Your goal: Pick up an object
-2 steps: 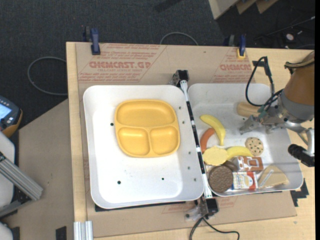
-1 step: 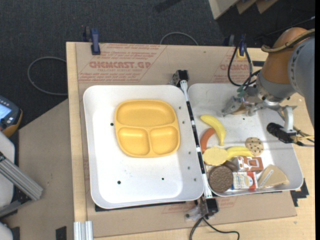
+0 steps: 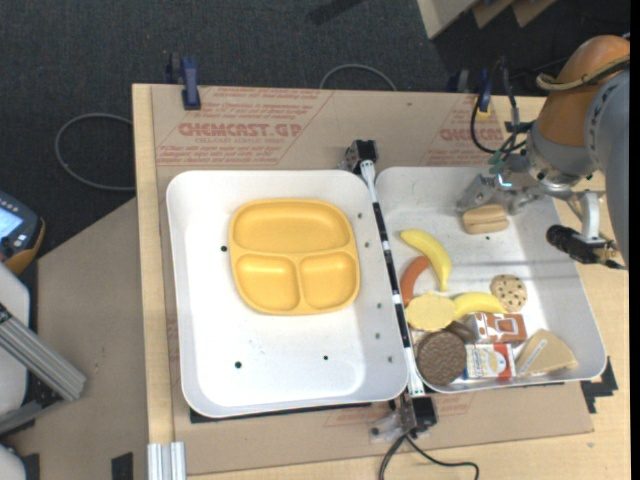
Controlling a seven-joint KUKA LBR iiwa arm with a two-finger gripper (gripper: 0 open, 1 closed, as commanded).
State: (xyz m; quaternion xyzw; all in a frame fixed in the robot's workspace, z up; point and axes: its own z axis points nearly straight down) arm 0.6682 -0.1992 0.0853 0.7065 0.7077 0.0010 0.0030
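Starting at the left, a yellow plastic three-compartment plate (image 3: 294, 255) is seen lying flat in the left shallow white bin (image 3: 200, 298), and it would probably be a poor pick anyway, being wide, smooth and low with little edge to catch. In the right shallow white bin (image 3: 585, 313) a heap of small play-food pieces is found: a curved yellow banana (image 3: 430, 253), an orange-red sausage-like strip (image 3: 411, 280) just beside it, a flat pale-yellow round slice (image 3: 432, 312), a dark brown round patty (image 3: 441, 357), a red-and-white printed carton (image 3: 489, 346), a chocolate-chip cookie (image 3: 509, 292) and a tan wedge-shaped piece (image 3: 547, 353). These are packed touching each other, so clean access would be hard to get. Further back in that bin, apart from the heap, a small tan bread-like block (image 3: 485, 219) is seen, and the tool (image 3: 492, 192) is parked right above it, touching or nearly so. Whether the tool is open or closed can't be told from this angle, and no hold on the block can be confirmed. The block is judged light and probably rigid moulded plastic, somewhat slick, not fragile; it would best be pinched across its short sides, low down, so it isn't squirted out.
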